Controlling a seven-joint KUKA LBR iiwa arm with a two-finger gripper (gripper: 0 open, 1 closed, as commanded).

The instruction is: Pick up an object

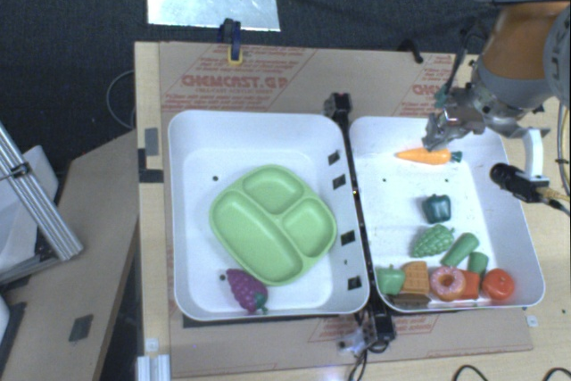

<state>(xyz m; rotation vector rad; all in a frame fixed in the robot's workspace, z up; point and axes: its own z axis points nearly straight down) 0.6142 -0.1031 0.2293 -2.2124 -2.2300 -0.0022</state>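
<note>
Two white bins sit side by side: the left bin (187,192) holds a green divided plate (272,225) and purple grapes (246,288). In the right bin (526,254), toy foods crowd the near edge, and an orange carrot (423,156) lies alone at the far end. The gripper (439,135) hangs just above the carrot's right end; its opening cannot be told.

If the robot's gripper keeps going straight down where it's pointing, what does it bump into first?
Most likely the toy carrot. The gripper points down just above its right end in the right bin. Depth is hard to judge, so it might just miss and meet the bin's floor.
</note>
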